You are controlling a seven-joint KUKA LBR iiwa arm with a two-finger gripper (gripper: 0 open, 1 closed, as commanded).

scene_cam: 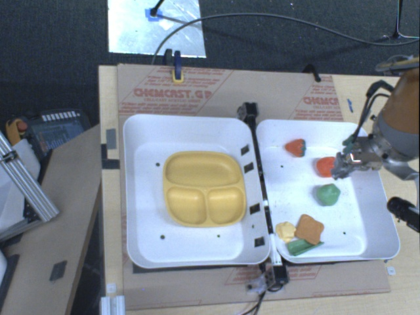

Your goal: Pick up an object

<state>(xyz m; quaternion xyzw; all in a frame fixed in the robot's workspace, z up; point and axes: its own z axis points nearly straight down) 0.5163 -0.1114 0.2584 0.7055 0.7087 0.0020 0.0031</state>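
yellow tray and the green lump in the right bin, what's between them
In the camera view, between the yellow tray and the green lump runs the black-clipped seam where the two bins meet, then bare white bin floor.

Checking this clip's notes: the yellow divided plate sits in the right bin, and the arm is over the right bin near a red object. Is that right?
One detail is wrong. The camera view shows the yellow divided plate in the left bin, not the right bin. The rest holds: the gripper is over the right bin, beside a red object.
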